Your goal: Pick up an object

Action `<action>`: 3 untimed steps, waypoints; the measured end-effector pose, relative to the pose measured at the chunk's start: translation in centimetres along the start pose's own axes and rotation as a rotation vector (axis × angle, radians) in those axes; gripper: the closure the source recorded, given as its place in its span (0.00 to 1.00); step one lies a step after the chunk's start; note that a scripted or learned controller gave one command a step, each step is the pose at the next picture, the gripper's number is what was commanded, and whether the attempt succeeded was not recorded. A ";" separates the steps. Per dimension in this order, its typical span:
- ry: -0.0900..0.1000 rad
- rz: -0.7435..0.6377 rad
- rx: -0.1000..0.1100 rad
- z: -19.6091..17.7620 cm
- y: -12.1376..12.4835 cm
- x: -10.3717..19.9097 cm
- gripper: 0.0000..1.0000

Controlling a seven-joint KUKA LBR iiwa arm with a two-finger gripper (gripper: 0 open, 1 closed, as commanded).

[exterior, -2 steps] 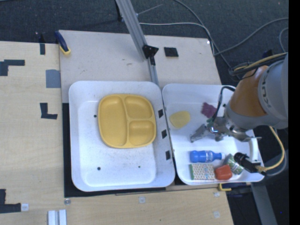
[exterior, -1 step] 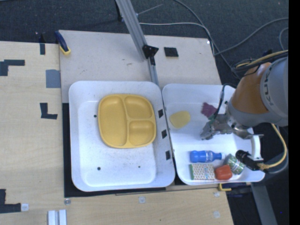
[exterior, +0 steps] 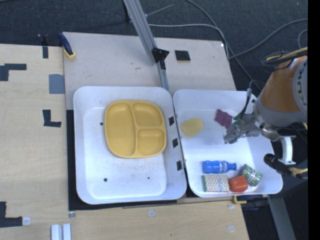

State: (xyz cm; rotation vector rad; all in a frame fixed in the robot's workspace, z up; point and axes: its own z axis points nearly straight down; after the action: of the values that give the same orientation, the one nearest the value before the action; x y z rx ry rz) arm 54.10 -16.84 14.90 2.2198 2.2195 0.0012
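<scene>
In the right bin (exterior: 200, 98) lie a purple object (exterior: 223, 117), a pale yellow round piece (exterior: 192, 127), a blue bottle (exterior: 218, 166), a patterned packet (exterior: 215, 183), a red item (exterior: 239, 184) and a small green can (exterior: 250, 175). My gripper (exterior: 233, 133) hangs low over the bin's middle right, just right of and below the purple object. Nothing shows between its fingers.
The left bin (exterior: 90, 134) holds a yellow divided plate (exterior: 135, 129). A grey metal pole (exterior: 142, 24) slants down to the gap between the bins. The arm's orange band (exterior: 280, 84) sits right of the right bin. Cables lie across the dark floor behind.
</scene>
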 end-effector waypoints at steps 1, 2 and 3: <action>0.000 -0.001 -0.001 -4.9 0.4 -0.9 1.00; 0.001 -0.002 0.000 -7.9 0.4 -0.9 1.00; 0.003 -0.005 0.004 -7.6 0.2 3.6 1.00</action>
State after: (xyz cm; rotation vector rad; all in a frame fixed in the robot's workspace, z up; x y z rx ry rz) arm 54.27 -13.22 22.54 2.2169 2.2286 -0.0002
